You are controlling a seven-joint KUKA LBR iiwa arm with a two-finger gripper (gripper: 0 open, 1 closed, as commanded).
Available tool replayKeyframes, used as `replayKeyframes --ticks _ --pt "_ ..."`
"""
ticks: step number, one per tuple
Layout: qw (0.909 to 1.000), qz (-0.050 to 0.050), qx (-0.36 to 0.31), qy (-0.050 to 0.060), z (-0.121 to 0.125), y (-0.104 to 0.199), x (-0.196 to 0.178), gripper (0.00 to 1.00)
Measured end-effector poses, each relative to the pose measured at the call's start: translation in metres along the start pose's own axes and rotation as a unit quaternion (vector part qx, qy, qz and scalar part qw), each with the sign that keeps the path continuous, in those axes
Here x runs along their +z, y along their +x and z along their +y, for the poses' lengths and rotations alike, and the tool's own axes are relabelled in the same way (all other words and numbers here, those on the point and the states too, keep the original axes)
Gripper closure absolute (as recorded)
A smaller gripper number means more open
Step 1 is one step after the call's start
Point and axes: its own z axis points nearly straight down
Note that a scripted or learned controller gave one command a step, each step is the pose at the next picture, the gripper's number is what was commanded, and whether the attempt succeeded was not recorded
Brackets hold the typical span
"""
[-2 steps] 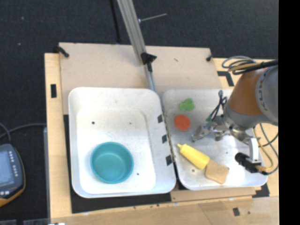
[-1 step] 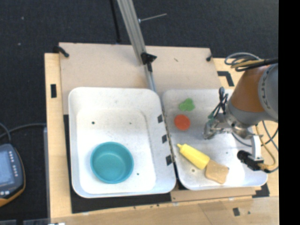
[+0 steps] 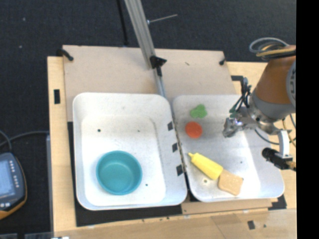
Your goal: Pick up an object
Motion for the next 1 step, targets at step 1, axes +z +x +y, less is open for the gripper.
replayKeyframes --ticks 1 --pt "1.0000 0.000 0.000 -0.001 0.0024 -0.0043 -0.0649 1.00"
